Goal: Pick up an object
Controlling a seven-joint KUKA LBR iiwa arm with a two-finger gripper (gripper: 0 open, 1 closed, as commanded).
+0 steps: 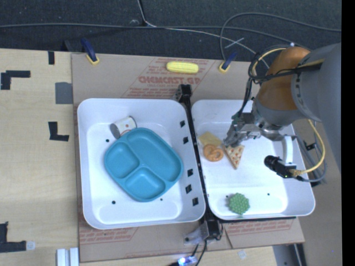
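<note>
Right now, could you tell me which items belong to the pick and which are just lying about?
In play: gripper, pizza slice, orange round piece, yellow piece.

Lying about: green ball, blue tray, cup, corn cob.

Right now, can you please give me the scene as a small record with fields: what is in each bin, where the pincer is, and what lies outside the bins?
left bin: blue divided tray; small white cup on its side at the tray's upper left
right bin: pizza slice, orange round piece, yellow piece, green broccoli
pincer: low in the right bin, right above the pizza slice
grasp: cannot tell
outside the bins: yellow corn cob on the cardboard behind them
</note>
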